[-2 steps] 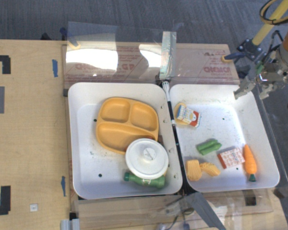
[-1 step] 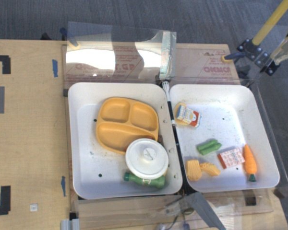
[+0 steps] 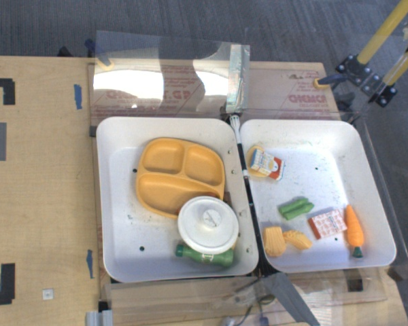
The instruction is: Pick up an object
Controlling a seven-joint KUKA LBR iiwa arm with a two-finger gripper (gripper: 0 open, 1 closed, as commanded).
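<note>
1. Closest to the camera, in the left bin [image 3: 115,202]: a green bottle [image 3: 202,255] lying on its side, touching the white lidded bowl [image 3: 208,223]. A grab there could nudge both.
2. Right bin [image 3: 374,182], near side: 2 yellow corn pieces [image 3: 275,241] touching each other, so a pinch might catch both or neither.
3. The carrot [image 3: 354,228] lies close to the bin wall, and a red and white packet [image 3: 327,223] lies flat just beside it. Flat things probably slip.
4. The green pod [image 3: 296,208] sits mid-bin with space around it, my guess for the easiest pick.
5. Further back: the yellow divided plate [image 3: 180,175], with the bowl overlapping its edge, and a small carton [image 3: 265,163].
6. Claw: honestly can't tell how open it is or whether it has anything. Nothing looks lifted yet.
</note>
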